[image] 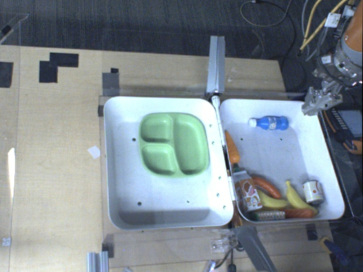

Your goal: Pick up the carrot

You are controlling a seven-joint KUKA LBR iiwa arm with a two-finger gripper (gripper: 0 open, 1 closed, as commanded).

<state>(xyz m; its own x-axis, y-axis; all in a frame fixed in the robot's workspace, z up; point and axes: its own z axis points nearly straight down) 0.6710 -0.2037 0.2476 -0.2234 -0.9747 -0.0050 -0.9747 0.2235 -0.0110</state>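
Gripper (321, 100) hangs at the far right corner of the right bin (306, 146), over its rim; whether its fingers are parted or closed cannot be told, and nothing is seen between them. Carrot (232, 147) lies against the right bin's left wall, about midway along. Blue bottle (269, 123) lies near the far wall. Along the near wall: a packet (247, 194), what looks like a sausage (266, 186), a banana (296, 196) and a can (312, 191). Left bin (122, 152) holds a green divided tray (173, 143)

A pale wooden bench (57, 169) bears two white bins, left (122, 208) and right (317, 135), side by side.
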